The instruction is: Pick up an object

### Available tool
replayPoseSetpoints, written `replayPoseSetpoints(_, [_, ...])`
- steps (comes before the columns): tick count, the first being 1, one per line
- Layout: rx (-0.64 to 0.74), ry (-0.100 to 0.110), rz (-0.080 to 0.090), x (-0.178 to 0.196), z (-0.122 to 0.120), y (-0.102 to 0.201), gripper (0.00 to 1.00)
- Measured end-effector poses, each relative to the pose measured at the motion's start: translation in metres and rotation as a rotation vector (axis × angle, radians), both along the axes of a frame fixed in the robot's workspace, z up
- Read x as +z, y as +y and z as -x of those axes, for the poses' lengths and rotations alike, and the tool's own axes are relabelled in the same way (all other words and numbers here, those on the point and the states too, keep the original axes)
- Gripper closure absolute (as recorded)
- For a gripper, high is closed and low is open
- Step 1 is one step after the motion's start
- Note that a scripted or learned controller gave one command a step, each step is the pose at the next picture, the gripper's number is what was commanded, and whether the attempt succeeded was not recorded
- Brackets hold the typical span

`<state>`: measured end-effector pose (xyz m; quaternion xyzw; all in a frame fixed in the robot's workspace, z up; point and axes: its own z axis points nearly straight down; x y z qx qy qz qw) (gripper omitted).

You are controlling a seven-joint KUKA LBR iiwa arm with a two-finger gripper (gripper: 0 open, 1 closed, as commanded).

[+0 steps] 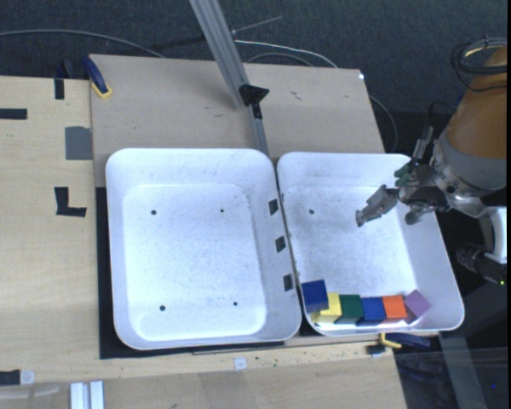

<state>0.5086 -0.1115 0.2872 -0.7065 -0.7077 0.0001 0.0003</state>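
Along the lower edge of the right bin point(426, 254), blocks are packed in a row: blue point(313, 294), yellow point(330, 307), green point(350, 306), a second blue point(373, 308), orange point(393, 307) and purple point(416, 302). They are judged light, stiff and smooth, best taken by opposite flat sides; the purple end block looks freest. Higher up, the hand point(373, 211) is poised over bare floor, holding nothing; whether it is apart cannot be told. The left bin point(119, 228) is seen beyond.

2 white bins: left bin point(187, 164) and right bin point(341, 167). Blocks in the right bin's near edge, approx 6: 2 blue point(314, 293) point(373, 308), 1 yellow point(329, 310), 1 green point(350, 306), 1 orange point(394, 307), 1 purple point(416, 302). 1 arm w/ 1 gripper point(368, 211).
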Motion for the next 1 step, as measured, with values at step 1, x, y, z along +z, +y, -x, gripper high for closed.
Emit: replayPoseSetpoints(1, [0.009, -0.007, -0.001, 0.0634, -0.0149, 0.0719, 0.0])
